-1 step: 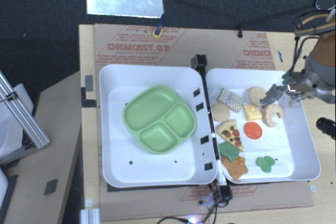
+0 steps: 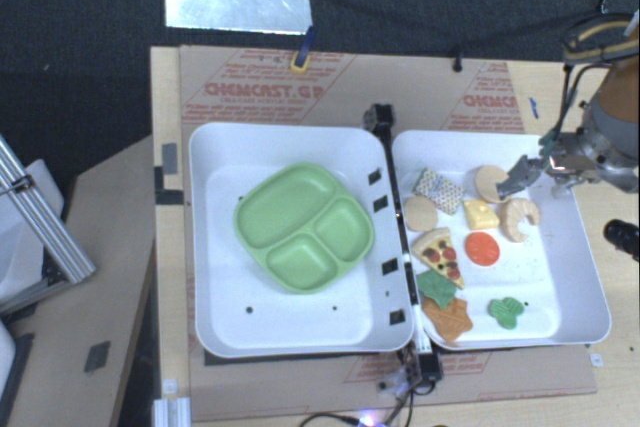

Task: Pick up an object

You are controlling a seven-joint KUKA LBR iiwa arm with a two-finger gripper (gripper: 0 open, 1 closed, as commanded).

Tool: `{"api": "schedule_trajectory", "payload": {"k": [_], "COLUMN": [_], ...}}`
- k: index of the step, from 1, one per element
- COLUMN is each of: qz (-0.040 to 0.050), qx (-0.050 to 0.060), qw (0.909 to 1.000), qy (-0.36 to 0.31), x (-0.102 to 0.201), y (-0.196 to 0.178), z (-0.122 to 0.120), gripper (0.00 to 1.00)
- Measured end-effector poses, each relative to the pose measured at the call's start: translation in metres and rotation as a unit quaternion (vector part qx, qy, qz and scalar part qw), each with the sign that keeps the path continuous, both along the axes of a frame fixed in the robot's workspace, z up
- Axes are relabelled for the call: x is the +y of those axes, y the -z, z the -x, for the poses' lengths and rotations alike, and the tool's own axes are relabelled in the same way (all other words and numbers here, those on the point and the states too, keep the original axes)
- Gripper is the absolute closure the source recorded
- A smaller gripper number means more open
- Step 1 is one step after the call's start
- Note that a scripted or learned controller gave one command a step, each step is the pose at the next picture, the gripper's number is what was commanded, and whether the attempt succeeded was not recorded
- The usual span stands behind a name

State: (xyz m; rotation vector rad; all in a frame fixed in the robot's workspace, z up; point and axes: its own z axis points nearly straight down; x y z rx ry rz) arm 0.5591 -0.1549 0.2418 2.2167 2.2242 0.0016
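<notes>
Fingers (image 2: 515,179) sit low over the far right part of the right bin (image 2: 585,267), dark against the white floor. From this slant I cannot tell how wide they stand, and nothing shows between them. Their tip is just beside a round beige biscuit (image 2: 489,182) near the bin's far edge. A pale croissant-shaped piece (image 2: 518,219) lies just nearer, with a yellow cheese wedge (image 2: 480,214) touching the biscuit's near side.

Any of these would serve as the object. They look like toy food (probably light, stiff and rather slick), so weight should not matter, but a flat disc gives little edge to pinch. The croissant's thicker middle, taken across its narrow width, seems the surer hold. A red tomato slice (image 2: 482,249) lies toward the bin's middle.
</notes>
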Motion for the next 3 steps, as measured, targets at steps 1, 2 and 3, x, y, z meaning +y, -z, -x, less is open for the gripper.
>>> {"api": "schedule_trajectory", "payload": {"k": [1,2,3], "qz": [-0.0007,-0.0009,0.0001], "qx": [0.003,0.003,0.0], "qw": [1.0,1.0,1.0], "qy": [0.001,0.0,0.001], "x": [0.006,0.016,0.016], "y": [0.062,0.113,0.158], "z": [-0.001,-0.005,-0.006], "gripper": [0.0,0.0,0.0]}}
